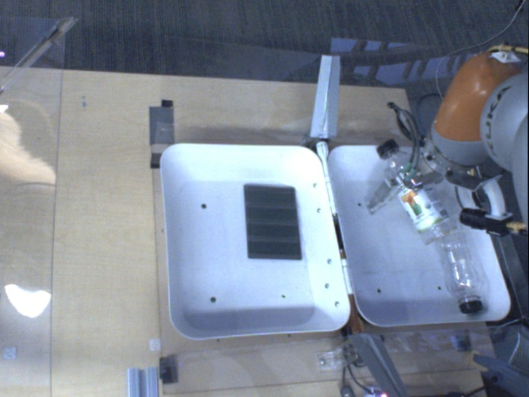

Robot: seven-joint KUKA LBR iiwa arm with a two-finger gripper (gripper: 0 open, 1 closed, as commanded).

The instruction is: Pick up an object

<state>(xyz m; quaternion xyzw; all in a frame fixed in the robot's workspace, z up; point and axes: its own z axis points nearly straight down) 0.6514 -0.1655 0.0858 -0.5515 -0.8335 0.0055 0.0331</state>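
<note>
A clear plastic bottle (460, 271) lies on its side in the right bin (388, 296), well over toward that bin's right wall. Its long axis runs from upper left to lower right, steeply slanted, with the dark cap at the lower right end, near the bin's lower right corner, and the base pointing up and to the left toward the gripper. Just up and to the left of the bottle's base is a small white object with a green and orange label (420, 208), tilted along much the same line; whether it is a separate thing or part of the tool cannot be told. The gripper (402, 182) hangs over the upper part of the right bin, above this labelled piece, its clear and metal parts tangled in glare, and how its fingers stand cannot be told. The grey arm with its orange band (471, 98) comes in from the right edge. The left bin (190, 246) sits just beside the right one and holds a dark rectangular ribbed block (273, 222), lying flat near its middle with its long axis running top to bottom.
</note>
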